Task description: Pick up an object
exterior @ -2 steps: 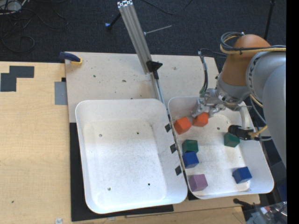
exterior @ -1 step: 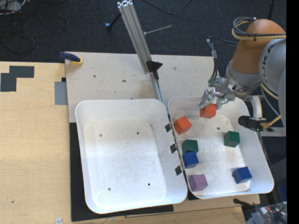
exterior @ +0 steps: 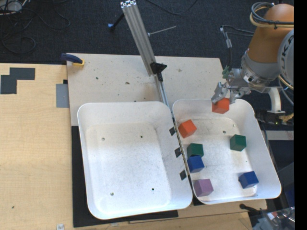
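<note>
Red block (exterior: 220, 106) clamped between the tool (exterior: 223, 98) fingers, raised over right bin (exterior: 259, 123) rim

- Two bins sit side by side on the bench: the left bin (exterior: 127, 210) in the lower centre of the frame, the right bin (exterior: 266, 152) at the lower right.
- Right bin, left side, top to bottom: a cube (exterior: 187, 127), a second cube (exterior: 195, 150) touching a third (exterior: 195, 163) below it, and a fourth (exterior: 203, 187).
- Right bin, right side: one cube (exterior: 238, 142) at mid-height, another (exterior: 248, 179) near the lower corner.
- A further cube (exterior: 220, 106) is at the bin's upper rim, directly beneath the gripper (exterior: 227, 93).
- A metal rail (exterior: 140, 35) runs from the top centre down toward the gap between the bins.
</note>
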Tool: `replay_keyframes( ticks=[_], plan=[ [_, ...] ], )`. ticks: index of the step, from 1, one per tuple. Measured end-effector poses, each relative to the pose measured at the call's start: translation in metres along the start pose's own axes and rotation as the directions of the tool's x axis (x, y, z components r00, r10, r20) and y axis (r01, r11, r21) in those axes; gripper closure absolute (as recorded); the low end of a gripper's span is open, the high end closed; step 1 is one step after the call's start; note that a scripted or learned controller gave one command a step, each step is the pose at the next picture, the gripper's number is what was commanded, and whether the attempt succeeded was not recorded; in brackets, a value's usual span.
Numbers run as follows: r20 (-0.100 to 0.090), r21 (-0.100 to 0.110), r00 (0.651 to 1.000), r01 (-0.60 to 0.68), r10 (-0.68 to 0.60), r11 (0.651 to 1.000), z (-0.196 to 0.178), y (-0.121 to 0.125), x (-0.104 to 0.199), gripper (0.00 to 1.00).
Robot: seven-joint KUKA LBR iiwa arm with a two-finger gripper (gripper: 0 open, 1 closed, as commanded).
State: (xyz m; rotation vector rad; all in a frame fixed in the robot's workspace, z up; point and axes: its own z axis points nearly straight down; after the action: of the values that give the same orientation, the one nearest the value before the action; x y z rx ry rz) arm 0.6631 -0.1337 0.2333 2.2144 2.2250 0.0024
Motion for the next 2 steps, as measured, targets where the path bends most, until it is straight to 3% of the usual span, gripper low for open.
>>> replay_keyframes(
  ticks=[1, 2],
  plan=[
    [0.0, 0.004, 1.0, 0.002, -0.002, 1.0, -0.005, 0.0, 0.0, 1.0],
    [-0.003, 0.007, 1.0, -0.002, 0.002, 1.0, -0.011, -0.008, 0.046, 1.0]
  ],
)
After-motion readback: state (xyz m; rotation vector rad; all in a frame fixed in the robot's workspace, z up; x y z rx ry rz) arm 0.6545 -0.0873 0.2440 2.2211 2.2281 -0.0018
